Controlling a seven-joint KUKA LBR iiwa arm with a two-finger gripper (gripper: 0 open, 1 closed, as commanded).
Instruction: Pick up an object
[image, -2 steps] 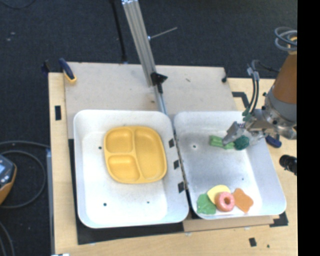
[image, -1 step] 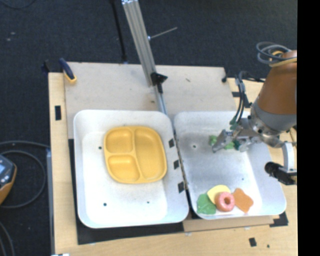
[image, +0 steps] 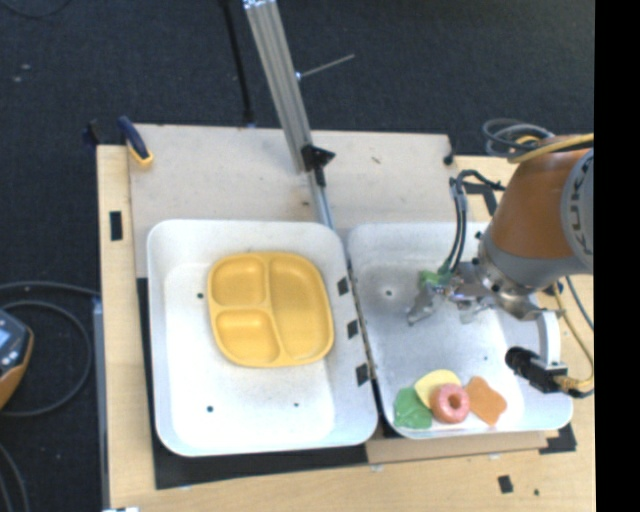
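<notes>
Counter (image: 230, 180) carried two white bins; left bin (image: 180, 400) held a yellow divided plate (image: 270, 307); right bin (image: 400, 260) held toy food in its near corner: green piece (image: 410, 408), yellow piece (image: 437, 384), pink doughnut (image: 451, 403), orange piece (image: 487, 400); hand (image: 440, 300) hung above the right bin's middle, well apart from them, grip state impossible to tell.

A single fixed camera looked down at a slant from above the bench (image: 250, 175), moderately distant, framing both bins centrally, the arm (image: 540, 215) entering at right.
</notes>
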